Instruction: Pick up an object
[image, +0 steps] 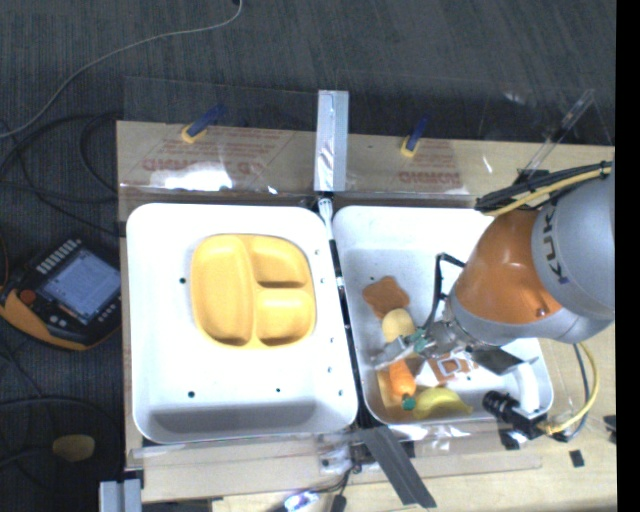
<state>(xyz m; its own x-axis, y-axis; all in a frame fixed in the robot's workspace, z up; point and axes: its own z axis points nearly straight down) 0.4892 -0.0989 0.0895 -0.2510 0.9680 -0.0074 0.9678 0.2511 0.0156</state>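
Banana and carrot lie just beneath my gripper; nothing lifted yet, and whether I've grasped anything I cannot tell.

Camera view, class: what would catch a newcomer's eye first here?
The yellow divided tray lying in the left bin stands out most. Next comes the arm's orange band over the right bin, where the gripper reaches down among toy foods, a carrot and a banana.

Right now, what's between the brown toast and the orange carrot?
In the camera view, a pale yellow round fruit lies between the toast and the carrot.
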